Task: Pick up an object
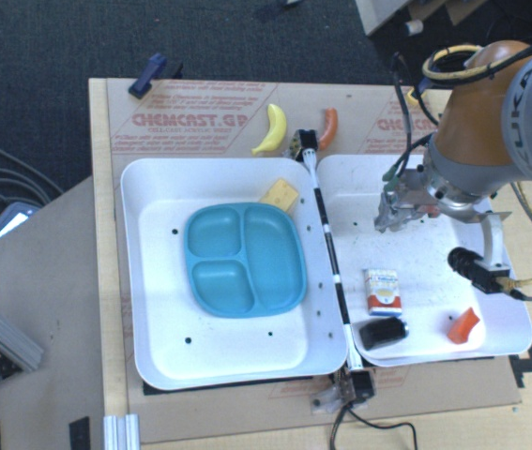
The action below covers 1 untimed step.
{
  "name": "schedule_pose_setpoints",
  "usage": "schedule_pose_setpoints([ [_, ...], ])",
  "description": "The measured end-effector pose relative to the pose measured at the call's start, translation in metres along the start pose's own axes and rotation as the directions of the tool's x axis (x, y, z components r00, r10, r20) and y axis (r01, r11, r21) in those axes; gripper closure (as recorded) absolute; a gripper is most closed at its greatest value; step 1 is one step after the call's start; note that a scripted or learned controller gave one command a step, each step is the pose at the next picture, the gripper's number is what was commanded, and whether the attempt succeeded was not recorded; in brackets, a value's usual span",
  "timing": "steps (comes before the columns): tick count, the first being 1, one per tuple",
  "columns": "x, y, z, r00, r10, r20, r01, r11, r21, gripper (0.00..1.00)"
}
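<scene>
White plastic forms both bins: the left bin (144, 251) holds a blue divided plate (245, 258) and a tan block (281, 195). Right of that plate, the right bin (509, 340) holds a small carton (383, 292), a black object (384, 332) and an orange piece (463, 325); the gripper (399, 212) hangs over its far end.

Right bin (519, 340), near half: small carton (382, 291), white with red lower part and printed face, lying flat. Just below it, near front wall: black blocky object (383, 332), lying flat. Further right, near front right corner: small orange-red piece (463, 325), tilted. Left bin (144, 279): teal three-compartment plate (245, 259) at centre; tan block (281, 195) beside its far edge.
</scene>
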<state>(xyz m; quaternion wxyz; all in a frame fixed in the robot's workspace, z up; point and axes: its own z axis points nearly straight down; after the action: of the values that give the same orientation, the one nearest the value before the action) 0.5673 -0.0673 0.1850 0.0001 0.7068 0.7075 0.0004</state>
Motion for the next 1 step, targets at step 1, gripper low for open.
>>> schedule_pose_setpoints([
  [1, -0.0003, -0.0004, 0.0004, 1.0, 0.001, 0.0, -0.001, 1.0, 0.001, 0.0],
])
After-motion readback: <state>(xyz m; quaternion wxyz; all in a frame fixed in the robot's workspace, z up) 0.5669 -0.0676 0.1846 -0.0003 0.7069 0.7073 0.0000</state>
